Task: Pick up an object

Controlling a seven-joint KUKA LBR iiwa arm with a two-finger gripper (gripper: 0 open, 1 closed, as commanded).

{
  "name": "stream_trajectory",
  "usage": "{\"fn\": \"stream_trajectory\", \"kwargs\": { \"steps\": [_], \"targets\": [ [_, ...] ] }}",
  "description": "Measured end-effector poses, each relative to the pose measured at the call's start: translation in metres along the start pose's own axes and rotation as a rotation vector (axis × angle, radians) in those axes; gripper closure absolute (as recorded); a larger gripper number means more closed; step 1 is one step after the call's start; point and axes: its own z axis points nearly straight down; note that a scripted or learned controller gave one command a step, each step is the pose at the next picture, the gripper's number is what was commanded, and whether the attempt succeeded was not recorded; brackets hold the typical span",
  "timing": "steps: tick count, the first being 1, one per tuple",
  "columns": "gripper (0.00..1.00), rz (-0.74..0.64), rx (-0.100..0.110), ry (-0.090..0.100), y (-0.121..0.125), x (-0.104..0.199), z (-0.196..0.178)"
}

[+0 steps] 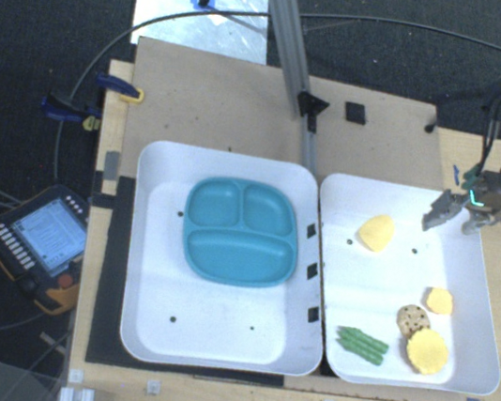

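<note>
The right bin holds a pale yellow chunk, a small yellow piece, a brown speckled cookie, a round yellow piece and green beans. My gripper hangs over the bin's far right corner, up and to the right of the pale yellow chunk. Its fingers are spread and it looks open, with nothing between them. It is well apart from every item.
A blue divided plate lies in the left bin. A grey pole slants down to the bins' far edge. Cables, a clamp and a teach pendant lie left of the bench.
</note>
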Motion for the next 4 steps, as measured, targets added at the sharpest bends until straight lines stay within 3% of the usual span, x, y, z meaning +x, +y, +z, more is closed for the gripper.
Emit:
{"fn": "stream_trajectory", "kwargs": {
  "steps": [1, 4],
  "targets": [
    [0.00, 0.000, -0.004, -0.001, 0.001, 0.000, -0.002],
    [0.00, 0.003, -0.002, -0.001, 0.013, 0.005, 0.152]
  ]
}}
